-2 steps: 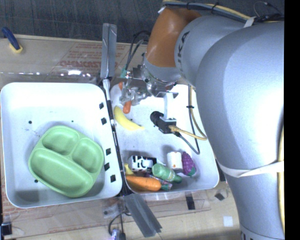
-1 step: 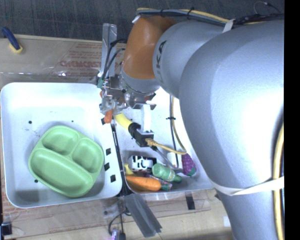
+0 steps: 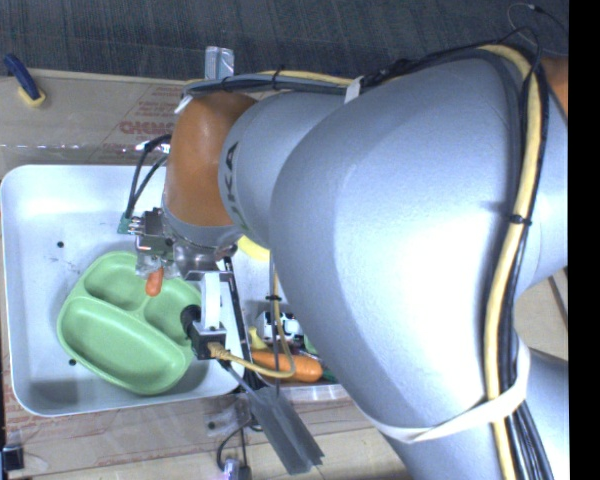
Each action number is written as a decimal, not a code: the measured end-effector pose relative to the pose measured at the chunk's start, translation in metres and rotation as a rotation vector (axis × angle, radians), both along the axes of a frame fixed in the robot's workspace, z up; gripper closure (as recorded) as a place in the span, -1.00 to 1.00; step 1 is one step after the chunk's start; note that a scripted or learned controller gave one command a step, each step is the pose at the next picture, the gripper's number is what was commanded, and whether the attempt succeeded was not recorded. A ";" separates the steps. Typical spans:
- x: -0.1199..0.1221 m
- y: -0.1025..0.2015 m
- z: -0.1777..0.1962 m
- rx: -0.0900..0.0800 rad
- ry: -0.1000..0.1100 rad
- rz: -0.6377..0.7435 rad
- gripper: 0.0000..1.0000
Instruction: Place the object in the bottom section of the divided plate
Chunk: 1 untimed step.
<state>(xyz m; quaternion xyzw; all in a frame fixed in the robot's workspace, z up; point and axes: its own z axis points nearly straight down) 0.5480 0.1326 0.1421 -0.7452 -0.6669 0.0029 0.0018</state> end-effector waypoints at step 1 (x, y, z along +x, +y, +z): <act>-0.073 0.030 0.022 0.000 -0.001 -0.111 1.00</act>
